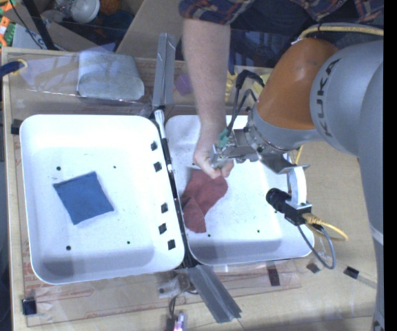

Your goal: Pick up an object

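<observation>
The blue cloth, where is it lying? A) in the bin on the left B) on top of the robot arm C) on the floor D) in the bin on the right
A: the blue cloth lies flat on the bottom of the left bin, while the right bin has a dark red cloth in it.

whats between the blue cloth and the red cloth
In the camera view, bare white floor of the left bin, then the two bins' adjoining rims with their black clips, separate the blue cloth from the red cloth.
</observation>
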`<state>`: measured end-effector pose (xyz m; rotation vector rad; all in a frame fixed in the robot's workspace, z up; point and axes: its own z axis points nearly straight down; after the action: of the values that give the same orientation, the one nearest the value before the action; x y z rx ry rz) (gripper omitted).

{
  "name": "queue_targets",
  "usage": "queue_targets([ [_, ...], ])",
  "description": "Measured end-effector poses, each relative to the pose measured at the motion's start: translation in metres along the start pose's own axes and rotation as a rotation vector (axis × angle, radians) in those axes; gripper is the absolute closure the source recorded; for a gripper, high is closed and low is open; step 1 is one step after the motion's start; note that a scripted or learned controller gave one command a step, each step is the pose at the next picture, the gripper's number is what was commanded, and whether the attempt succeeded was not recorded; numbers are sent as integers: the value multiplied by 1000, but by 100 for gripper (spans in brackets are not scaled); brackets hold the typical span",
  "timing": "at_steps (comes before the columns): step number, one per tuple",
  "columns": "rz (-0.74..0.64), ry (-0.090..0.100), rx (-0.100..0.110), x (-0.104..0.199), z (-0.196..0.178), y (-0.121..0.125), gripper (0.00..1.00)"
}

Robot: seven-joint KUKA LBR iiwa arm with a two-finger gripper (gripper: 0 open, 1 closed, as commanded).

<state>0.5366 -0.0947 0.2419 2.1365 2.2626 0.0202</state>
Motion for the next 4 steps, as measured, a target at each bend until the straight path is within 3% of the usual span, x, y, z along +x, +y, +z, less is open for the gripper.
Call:
queue_targets([
  [1, -181, 17, 33, -33, 144, 18, 0],
  [2, -187, 18, 38, -33, 138, 18, 100],
  [3, -188, 18, 38, -33, 138, 18, 0],
  [4, -166, 7, 27, -25, 151, 6, 0],
])
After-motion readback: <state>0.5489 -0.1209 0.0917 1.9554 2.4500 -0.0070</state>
